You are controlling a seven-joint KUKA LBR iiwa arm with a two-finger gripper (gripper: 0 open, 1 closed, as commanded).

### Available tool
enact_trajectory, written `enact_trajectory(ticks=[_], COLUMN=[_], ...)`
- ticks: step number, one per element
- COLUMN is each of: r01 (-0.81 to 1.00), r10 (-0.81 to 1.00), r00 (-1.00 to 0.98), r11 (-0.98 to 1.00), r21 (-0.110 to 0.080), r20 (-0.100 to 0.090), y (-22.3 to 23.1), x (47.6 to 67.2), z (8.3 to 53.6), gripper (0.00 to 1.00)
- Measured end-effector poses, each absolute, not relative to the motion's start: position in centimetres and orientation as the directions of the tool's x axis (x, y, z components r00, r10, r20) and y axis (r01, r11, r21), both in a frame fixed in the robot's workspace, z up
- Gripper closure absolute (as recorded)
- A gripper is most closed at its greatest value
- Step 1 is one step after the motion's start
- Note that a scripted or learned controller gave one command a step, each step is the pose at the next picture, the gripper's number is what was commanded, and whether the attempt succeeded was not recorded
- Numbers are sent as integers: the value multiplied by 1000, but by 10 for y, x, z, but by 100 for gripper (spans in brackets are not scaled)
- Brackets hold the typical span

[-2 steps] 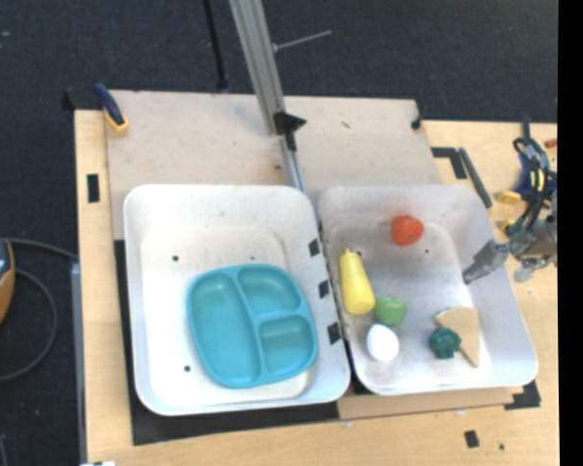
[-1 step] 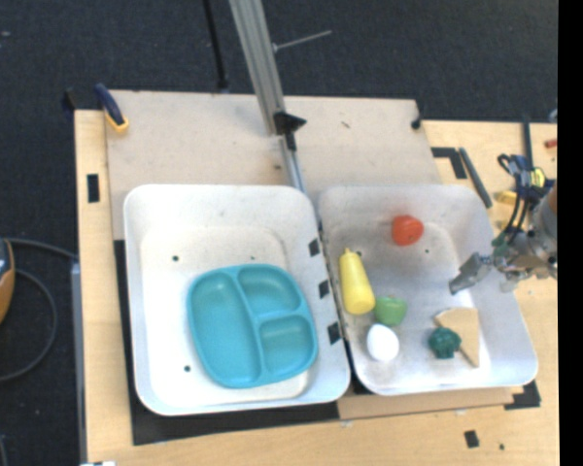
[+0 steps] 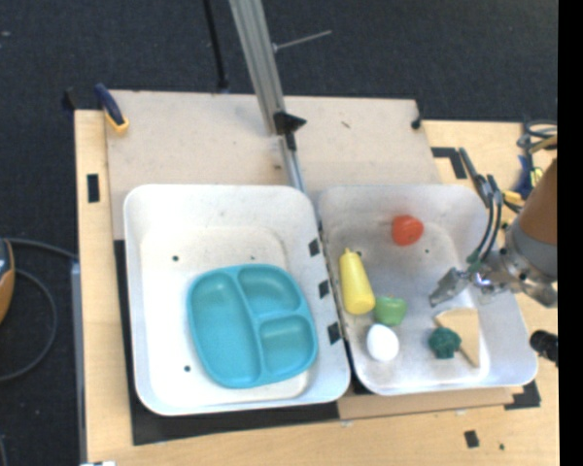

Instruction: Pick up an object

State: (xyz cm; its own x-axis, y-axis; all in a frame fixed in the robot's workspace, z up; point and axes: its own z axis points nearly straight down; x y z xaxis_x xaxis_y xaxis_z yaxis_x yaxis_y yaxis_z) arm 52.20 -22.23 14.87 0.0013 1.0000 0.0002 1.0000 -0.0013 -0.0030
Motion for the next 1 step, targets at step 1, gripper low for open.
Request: enact_trajectory(ticks=[1], r01=[1000], r10=[1000], r00=[4], r11=[-4], r21=[5], r20=[-3], y=[-224], x=[524], z=[164], gripper=[100])
